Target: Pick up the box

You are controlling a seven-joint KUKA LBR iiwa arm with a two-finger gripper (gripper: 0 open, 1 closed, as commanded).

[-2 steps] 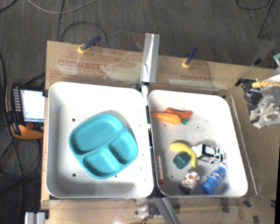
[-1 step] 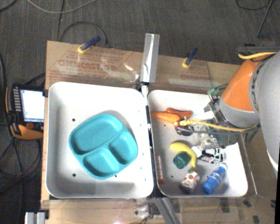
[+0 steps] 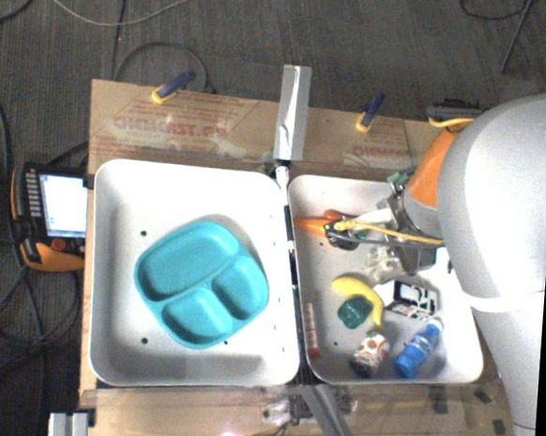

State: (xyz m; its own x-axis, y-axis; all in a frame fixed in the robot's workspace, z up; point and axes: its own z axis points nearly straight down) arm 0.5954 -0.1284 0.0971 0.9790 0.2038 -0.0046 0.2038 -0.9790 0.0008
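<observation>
- The box point(image 3: 414, 296), small, black and white, lies in the right bin point(image 3: 323, 203), near its right wall.
- Around it: a banana point(image 3: 354, 287), a teal cup point(image 3: 353, 312), a blue bottle point(image 3: 417, 350), a patterned can point(image 3: 370, 353).
- The left bin point(image 3: 111, 247) holds a teal divided tray point(image 3: 202, 281).
- The gripper point(image 3: 389, 259) hangs just above and left of the box; its grip cannot be told.
- The arm point(image 3: 499, 211) covers the right bin's far right edge.

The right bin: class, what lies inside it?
Inside the right bin: a yellow banana, green cup, blue bottle, small box, patterned can. The arm covers its upper right corner.
</observation>
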